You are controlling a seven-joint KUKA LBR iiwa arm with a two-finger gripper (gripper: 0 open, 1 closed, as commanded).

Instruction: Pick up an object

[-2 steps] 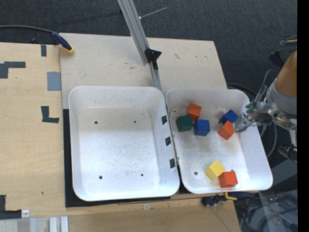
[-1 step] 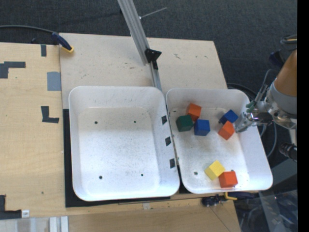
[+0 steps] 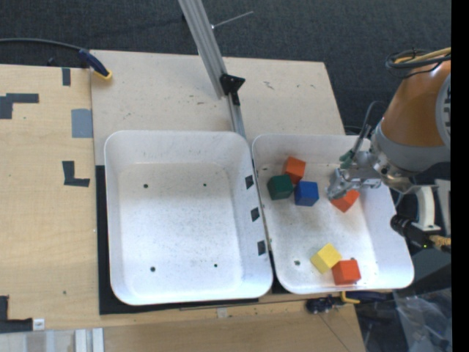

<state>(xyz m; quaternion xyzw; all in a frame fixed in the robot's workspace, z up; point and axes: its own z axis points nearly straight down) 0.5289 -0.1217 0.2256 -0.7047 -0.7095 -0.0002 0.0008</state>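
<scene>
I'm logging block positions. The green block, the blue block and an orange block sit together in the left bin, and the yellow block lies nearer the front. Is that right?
Not quite: the bin is wrong. The camera view shows the green block, the blue block and an orange block together in the right bin, not the left bin. The yellow block does lie nearer the front.

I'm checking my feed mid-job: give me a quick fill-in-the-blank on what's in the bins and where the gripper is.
1. All the blocks lie in the ____ bin as the camera sees it.
2. The blue block sits between the green block and the ____.
3. The yellow block lies beside a ____ block.
4. The block at the gripper is coloured ____.

Missing words: right; gripper; red; red
</scene>
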